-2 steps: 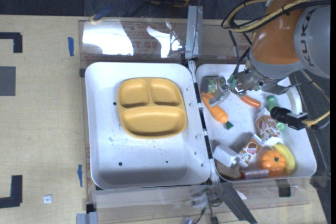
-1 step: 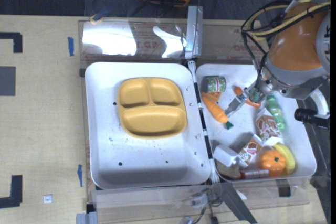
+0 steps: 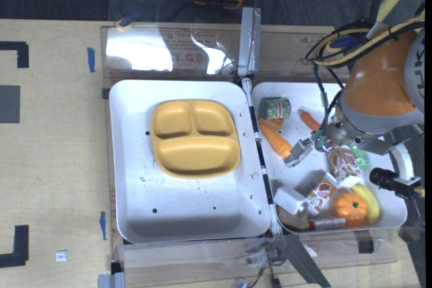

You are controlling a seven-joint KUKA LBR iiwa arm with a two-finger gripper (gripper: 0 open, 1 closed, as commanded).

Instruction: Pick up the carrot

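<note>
At the lower right of the frame, along the near wall of the right bin (image 3: 395,222), sits a clutter of toy food: an orange pumpkin-like piece (image 3: 351,207), a yellow banana (image 3: 368,202) touching it, a small printed carton (image 3: 322,195) and a white block (image 3: 289,199) just to its left. A little higher, at the middle right, the gripper (image 3: 302,149) hangs low over the bin floor, reaching in from the grey and orange arm (image 3: 381,88) that fills the upper right corner. Its tip lies just beside the lower end of the carrot (image 3: 275,137), perhaps touching it, but whether the claw is spread or closed cannot be told from this angle, and nothing is clearly seen between its tips. The carrot lies flat on the bin floor near the bin's left wall, slanting from upper left to lower right. Above it stands a small green can (image 3: 276,108), and to the right lies a second, shorter orange piece (image 3: 310,120). In the left bin (image 3: 128,145), at the frame's centre, rests a yellow divided plate (image 3: 196,138). By my reading the approach is made and the grasp is at hand; the closing on the carrot and the lift are not yet done
</note>
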